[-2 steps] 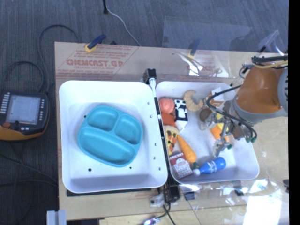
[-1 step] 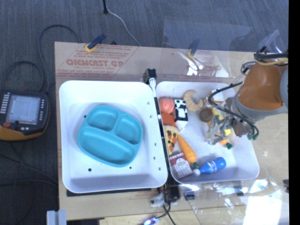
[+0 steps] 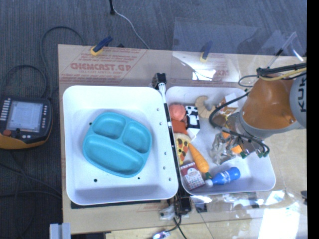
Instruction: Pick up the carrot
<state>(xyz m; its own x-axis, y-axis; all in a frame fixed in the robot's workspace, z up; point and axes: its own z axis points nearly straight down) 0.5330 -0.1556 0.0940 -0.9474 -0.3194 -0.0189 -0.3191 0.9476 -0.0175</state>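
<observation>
Two white bins sit side by side. The carrot (image 3: pixel 198 158) lies in the right bin (image 3: pixel 266 176), near its left wall, beside a blue bottle (image 3: pixel 225 176). The gripper (image 3: pixel 223 151) hangs just right of the carrot; its fingers' state cannot be told.

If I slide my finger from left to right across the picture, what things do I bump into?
Handheld screen controller → blue divided plate → carrot → blue-capped bottle → tool → orange arm band.
</observation>
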